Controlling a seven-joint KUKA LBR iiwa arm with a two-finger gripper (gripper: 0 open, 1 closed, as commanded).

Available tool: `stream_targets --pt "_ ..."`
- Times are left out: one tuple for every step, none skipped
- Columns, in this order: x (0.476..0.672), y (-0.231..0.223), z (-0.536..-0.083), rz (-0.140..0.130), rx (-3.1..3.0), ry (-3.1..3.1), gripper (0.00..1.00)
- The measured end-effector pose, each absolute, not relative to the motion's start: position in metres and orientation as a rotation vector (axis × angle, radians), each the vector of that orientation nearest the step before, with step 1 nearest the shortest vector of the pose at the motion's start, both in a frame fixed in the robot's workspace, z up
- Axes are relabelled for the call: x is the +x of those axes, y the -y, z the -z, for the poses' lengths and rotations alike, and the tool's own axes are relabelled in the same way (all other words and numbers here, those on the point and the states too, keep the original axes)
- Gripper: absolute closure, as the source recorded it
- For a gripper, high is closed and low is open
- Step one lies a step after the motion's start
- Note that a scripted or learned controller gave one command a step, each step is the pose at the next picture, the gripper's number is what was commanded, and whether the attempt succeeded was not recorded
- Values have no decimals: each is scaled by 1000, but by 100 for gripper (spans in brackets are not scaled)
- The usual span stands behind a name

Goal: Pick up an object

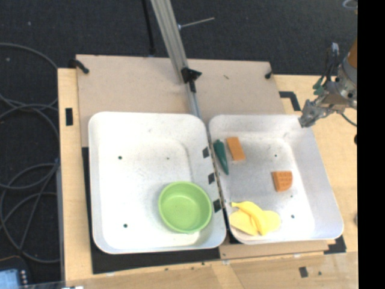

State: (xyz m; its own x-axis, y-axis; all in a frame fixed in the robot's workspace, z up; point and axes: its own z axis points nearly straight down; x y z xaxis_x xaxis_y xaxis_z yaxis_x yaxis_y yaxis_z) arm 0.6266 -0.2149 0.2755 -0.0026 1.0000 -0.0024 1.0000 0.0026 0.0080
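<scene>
Lying well left of end effector [308,117] (lower): orange block [282,180]

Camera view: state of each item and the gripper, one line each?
green bowl: upright, left bin, near corner.
green tool: flat, right bin, by the divider.
orange block: beside the tool.
second orange block: right bin, alone.
yellow cloth: crumpled, right bin's near edge.
gripper: over right bin's far corner, holding nothing.

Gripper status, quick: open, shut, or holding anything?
Gripper: cannot be told; it sits over the top right corner of the right bin, with nothing visibly held.
</scene>
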Motion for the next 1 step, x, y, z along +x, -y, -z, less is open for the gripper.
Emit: stream_targets --pt "638 168 -273 -2 2214 -2227 100"
